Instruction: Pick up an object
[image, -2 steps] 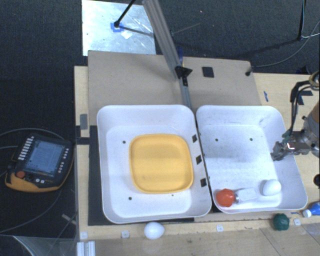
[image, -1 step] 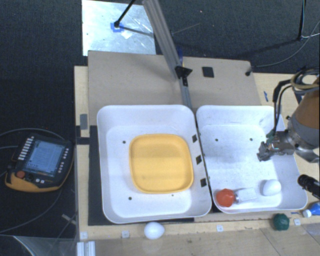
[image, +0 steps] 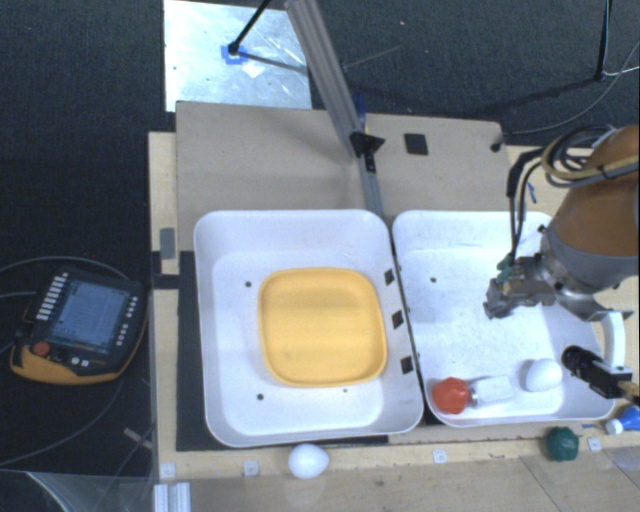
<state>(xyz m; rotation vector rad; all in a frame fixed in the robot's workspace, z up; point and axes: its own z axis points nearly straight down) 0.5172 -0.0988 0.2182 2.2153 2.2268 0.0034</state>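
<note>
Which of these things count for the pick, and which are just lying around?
For the pick: end effector; red ball, white egg, clear tube in the right bin; yellow plate.

Lying about: white egg on bench, green ball, teach pendant.

No text, label, brand, number or sign can be read. A lit screen and rows of buttons are seen on the handheld control pendant (image: 78, 330) lying left of the bins, but whatever is displayed or printed there is too small and blurred to be made out. Small dark square tags are seen on the cardboard sheet (image: 270, 150) behind the bins and along the seam between the two bins; no characters can be told on them. A strip of blue tape (image: 236, 54) is seen on the shiny floor patch at the top, and no writing can be made out on it.
</note>
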